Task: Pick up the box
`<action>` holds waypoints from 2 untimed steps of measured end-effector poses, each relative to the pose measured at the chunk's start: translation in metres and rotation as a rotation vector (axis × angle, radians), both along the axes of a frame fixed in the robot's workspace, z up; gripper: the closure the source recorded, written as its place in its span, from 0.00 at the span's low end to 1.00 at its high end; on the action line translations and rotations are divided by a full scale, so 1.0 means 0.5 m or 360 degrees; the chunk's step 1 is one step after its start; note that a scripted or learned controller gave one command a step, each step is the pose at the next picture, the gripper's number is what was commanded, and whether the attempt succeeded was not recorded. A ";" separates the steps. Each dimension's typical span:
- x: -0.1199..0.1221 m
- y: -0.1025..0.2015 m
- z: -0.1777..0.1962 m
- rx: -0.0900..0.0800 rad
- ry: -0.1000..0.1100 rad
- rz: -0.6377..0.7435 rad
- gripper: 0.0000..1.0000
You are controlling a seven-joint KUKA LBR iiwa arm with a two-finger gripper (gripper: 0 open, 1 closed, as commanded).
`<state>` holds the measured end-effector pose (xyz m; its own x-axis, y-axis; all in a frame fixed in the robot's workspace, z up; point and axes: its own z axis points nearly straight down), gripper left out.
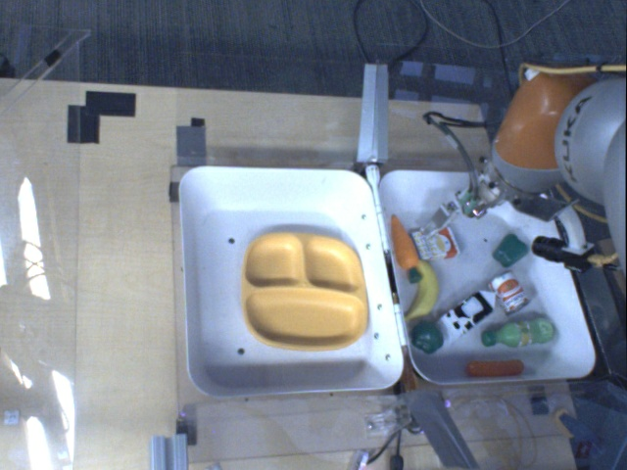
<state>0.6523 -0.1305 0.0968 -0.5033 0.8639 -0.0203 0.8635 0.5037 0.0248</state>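
Near the divider in the right bin (578,360), I see the box (436,244): a small white carton with red print, lying flat beside the carrot (403,244) and above the banana (423,291). My claw (472,202) hangs just past the box's upper corner; I cannot tell how its jaws stand. Under both bins lies the pale wooden bench (108,292). Behind it I see dark carpet (196,27) with loose black cables (392,18).

Yellow tray (299,290) in left bin (196,262); box (436,243) in right bin (578,355).
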 end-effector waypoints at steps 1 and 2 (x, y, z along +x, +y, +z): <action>0.004 0.006 0.019 0.0010 0.0002 0.0004 1.00; 0.003 0.006 0.019 0.0010 0.0002 0.0005 0.00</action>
<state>0.6540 -0.1274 0.1061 -0.5058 0.8625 -0.0141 0.8621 0.5060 0.0269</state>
